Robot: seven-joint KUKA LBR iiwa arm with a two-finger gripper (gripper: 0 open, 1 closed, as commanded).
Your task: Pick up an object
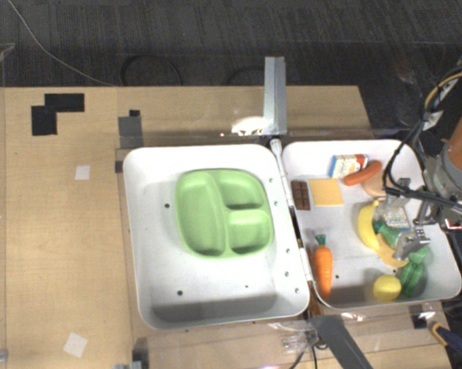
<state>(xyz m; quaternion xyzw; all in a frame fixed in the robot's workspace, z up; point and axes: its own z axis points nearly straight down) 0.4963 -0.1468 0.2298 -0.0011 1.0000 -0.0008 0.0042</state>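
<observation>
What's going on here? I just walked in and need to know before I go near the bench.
A robot arm reaches in from the right, its gripper low in the right bin over a banana and a green item. Whether it holds anything is unclear. A carrot, lemon and hot dog lie around it. The left bin holds a green divided tray.

A robotics lab: plywood tabletop with black markers, metal brackets, loose cables, toy food.
</observation>
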